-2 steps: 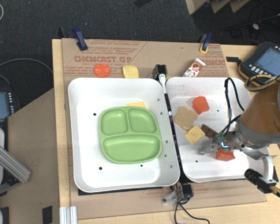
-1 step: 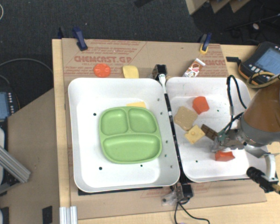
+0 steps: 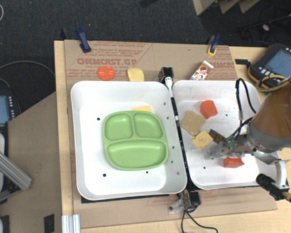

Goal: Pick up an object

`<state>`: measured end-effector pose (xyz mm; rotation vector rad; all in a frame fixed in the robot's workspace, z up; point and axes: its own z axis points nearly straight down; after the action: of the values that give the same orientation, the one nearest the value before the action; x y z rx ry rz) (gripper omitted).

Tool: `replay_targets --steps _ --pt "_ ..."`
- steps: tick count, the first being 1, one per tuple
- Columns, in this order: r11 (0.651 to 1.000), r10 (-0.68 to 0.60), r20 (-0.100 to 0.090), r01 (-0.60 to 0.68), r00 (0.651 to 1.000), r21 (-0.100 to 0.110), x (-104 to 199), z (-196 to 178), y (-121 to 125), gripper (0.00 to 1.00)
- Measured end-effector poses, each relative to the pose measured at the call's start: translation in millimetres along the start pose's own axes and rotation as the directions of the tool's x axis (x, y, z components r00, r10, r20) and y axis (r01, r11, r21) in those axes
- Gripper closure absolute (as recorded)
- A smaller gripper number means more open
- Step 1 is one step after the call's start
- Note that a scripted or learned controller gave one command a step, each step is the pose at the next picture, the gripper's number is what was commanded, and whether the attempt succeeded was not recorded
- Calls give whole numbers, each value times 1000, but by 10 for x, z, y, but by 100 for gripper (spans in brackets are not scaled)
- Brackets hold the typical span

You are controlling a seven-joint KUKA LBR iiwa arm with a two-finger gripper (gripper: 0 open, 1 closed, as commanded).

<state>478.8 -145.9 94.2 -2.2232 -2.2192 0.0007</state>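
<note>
The small red block [image 3: 233,162], flat and roughly rectangular, lies near the front right of the right-hand white bin [image 3: 203,182], touching or just beside the two-finger gripper [image 3: 226,151], and you can see it resting on the floor, so by my reading the pick is not yet done. Its long axis runs roughly left to right across your view, tilted slightly. You cannot tell from here how the pincer is set.

Green divided plate [image 3: 135,141]: centre of left bin [image 3: 82,130].
Orange disc [image 3: 105,73]: bench, 12 o'clock of left bin.
Yellow block [image 3: 135,74]: just beside disc, 3 o'clock.
</note>
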Motion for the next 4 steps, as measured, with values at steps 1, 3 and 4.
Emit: replay_targets --steps 1,3,4 --pt "1000 -7 1 7 1000 -7 415 84 438 0" --pt "1000 -6 1 6 1000 -6 333 96 1787 0" --pt "1000 -5 4 5 1000 -9 318 -35 1787 100"
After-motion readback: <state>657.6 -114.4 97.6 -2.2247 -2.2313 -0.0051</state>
